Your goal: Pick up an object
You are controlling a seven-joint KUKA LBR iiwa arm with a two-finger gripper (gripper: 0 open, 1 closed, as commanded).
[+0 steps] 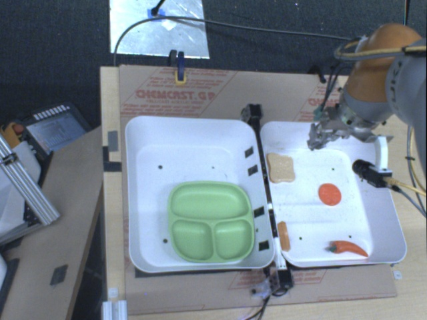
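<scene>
The gripper (pixel 323 136) hangs over the far edge of the right bin (pixel 380 212), near that bin's back wall, at the end of the grey arm (pixel 393 72) that comes in from the right with its orange band (pixel 373 52) bulging above the wrist. Nothing shows between the gripper and the bin floor, and whether it is released or clenched cannot be told from this height and blur. Just below and to the left of it, apart from it, lies a slice of bread (pixel 281 168) flat on the bin floor close to the wall shared by the two bins. Further toward the near side and a little right sits a round red-orange slice (pixel 329 194), well apart from the bread. An orange carrot (pixel 348 248) lies near the front right corner of the same bin, its tip pointing right. A small sausage (pixel 283 235) rests against the left wall of the right bin, toward the front, lengthwise along that wall. A black fitting (pixel 368 171) on a white bracket sticks out beside the bin's right rim. The left bin (pixel 153 145) holds a green tray (pixel 210 220) with three compartments, set in its near right part, close to the dividing wall. Both bins rest on a brown cardboard sheet (pixel 200 89) with red print.
</scene>
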